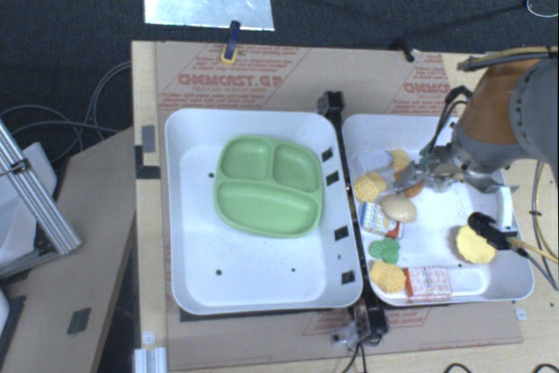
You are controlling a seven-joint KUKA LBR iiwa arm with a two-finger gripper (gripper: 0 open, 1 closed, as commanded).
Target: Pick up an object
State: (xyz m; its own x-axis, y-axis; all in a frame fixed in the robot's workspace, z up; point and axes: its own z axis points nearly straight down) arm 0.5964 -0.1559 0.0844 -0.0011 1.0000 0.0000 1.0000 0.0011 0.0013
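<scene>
Starts nearest with a yellow piece (387, 277) and a red packet (428, 279) against the right bin (434, 231)'s front wall, then a green bit (384, 251), a yellow lump (472, 249), a blue packet (377, 219) and a beige egg (400, 208). Farther in, finds the gripper (421, 175) low among the scatter, just beside an orange piece (410, 184) and near a yellow cob (370, 186) and a yellow bit (400, 159), and cannot tell how far open or whether closed on anything. Reads, by judgement, as mid-attempt: shows no piece raised, so leaves grasping and lifting one to do, likely the orange piece; level with that, in the left bin (201, 266), shows a green tray (268, 186).
</scene>
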